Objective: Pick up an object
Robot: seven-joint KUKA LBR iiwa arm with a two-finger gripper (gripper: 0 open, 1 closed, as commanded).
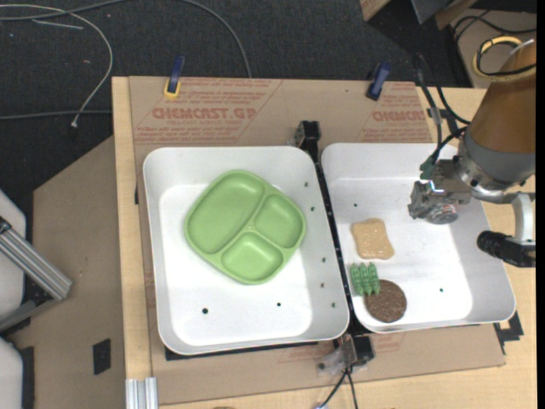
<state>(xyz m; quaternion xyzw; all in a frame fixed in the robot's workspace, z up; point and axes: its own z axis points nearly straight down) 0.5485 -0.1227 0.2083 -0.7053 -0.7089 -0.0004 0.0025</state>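
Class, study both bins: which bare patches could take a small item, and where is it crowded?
Left bin: bare floor rings the green plate, widest at its near-left corner. Right bin: bare near-right floor. Crowded: toast, green toy, brown disc, gripper.

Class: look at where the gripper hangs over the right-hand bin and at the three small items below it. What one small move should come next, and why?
Probably shift the gripper toward the tan bread-like piece and lower onto it. The gripper sits over bare floor of the right bin, and that piece lies nearest, flat and apart from the green item and brown disc.

Dark carpeted floor (128, 24) with loose grey cables (94, 32), cardboard-topped bench (255, 100), blue clamps (175, 75).
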